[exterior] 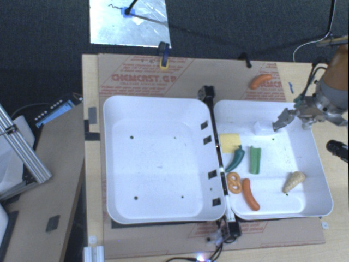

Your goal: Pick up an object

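Hand [284, 119] hovers over right bin [313, 146]; finger state unclear, nothing visibly held.

- Robotics lab test station.
- Bench [90, 162] topped with printed cardboard sheet [147, 72].
- Two white bins [158, 105].
- Aluminium framing [22, 152], loose cables [327, 15], dark carpet [43, 37].

The arm [334, 83] is reaching in from the right edge, its orange band showing above the grey wrist; the wrist is tilting down and to the left; the gripper [282, 120] is pointing leftward at a slant, its metal tip hanging low near the upper right.
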Robot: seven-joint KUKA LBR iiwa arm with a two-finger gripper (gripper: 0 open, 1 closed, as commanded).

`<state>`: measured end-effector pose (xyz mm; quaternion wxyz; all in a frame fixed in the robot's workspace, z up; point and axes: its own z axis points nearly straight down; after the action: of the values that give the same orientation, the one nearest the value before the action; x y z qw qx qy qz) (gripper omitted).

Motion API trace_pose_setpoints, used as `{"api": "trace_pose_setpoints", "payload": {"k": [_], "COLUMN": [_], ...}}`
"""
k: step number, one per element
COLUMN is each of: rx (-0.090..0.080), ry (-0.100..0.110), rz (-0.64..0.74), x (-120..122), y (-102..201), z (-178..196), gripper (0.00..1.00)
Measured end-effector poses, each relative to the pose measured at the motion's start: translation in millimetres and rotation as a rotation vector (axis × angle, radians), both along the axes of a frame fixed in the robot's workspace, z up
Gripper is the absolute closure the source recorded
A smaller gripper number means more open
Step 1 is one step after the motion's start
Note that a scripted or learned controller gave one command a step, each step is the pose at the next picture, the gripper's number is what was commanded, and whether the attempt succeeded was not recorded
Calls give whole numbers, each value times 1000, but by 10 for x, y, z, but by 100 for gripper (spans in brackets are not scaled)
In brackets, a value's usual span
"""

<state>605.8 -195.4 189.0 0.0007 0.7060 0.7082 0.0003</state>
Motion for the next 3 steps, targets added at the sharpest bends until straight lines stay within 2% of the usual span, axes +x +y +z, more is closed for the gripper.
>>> {"api": "trace_pose_setpoints", "payload": {"k": [1,2,3], "rx": [-1,-5,-4], "ry": [-4,-20,-17], "rz": [4,6,5], "x": [11,672,635], "y": [0,141,302], "z": [113,1502,2756], "gripper": [100,100,100]}}
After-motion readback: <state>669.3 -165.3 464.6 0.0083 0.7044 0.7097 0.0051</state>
